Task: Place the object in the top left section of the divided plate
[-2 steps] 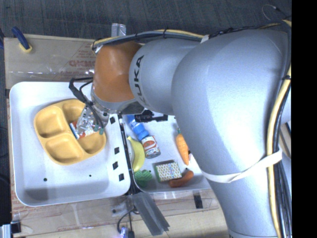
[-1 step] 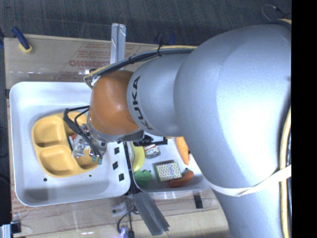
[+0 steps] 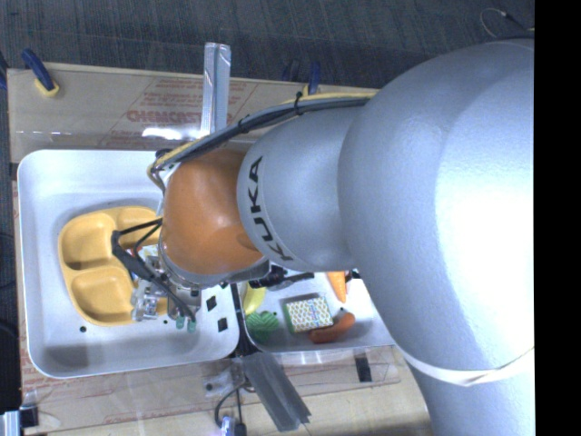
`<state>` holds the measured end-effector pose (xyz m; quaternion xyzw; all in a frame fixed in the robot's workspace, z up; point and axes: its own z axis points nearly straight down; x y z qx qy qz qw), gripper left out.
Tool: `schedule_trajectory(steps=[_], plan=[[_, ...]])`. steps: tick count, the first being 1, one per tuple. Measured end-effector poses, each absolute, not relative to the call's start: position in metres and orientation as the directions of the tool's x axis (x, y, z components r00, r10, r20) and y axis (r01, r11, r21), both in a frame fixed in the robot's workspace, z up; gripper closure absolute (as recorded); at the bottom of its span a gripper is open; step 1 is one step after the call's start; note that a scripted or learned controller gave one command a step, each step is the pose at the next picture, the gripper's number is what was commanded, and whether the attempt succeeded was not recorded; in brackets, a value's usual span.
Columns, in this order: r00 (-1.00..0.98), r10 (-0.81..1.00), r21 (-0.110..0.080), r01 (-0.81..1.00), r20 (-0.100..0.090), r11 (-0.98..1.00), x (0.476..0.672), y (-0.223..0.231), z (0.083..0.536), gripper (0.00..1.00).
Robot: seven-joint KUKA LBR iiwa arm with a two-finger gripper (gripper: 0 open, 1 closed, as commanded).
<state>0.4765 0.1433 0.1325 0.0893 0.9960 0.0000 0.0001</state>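
In the left shallow white bin (image 3: 41, 243), a yellow divided plastic plate (image 3: 91, 262) lies under the gripper (image 3: 156, 305) of the grey arm (image 3: 381, 198) marked "KUKA"; whether its claw is open, closed or holding the object cannot be told. The right white bin (image 3: 363, 332) holds a green item (image 3: 263, 321), a checkered packet (image 3: 309, 313) and an orange-red piece (image 3: 331, 327).

The counter (image 3: 109, 98) shows as a brown board with faint red printing across the upper left of the frame. Two shallow white bins rest on it side by side: the left bin (image 3: 36, 243) at centre left, the right bin (image 3: 363, 330) at lower centre. Blue clamps (image 3: 38, 69) grip the board's upper edge.
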Motion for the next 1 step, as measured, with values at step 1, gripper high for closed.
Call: schedule_trajectory(steps=[1], plan=[[-0.960,0.278,0.000,0.278,-0.002,0.960,0.5527,0.1045,0.2154,1.00]])
